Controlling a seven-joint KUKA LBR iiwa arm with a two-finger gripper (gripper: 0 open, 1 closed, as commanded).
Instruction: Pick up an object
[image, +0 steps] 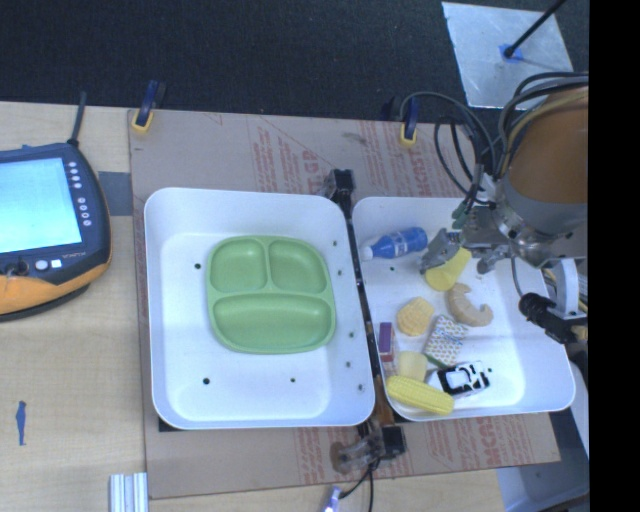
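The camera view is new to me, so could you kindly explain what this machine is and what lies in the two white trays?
This is one picture, taken from above the bench at a slant. The grey arm with an orange band reaches in from the right; its gripper hangs over the right bin, beside a yellow piece. Whether it holds that piece I cannot tell. The right bin also contains a blue bottle, a toy corn cob, a biscuit-like curve and other small toys. The left bin holds a green divided plate. A control tablet lies at far left.
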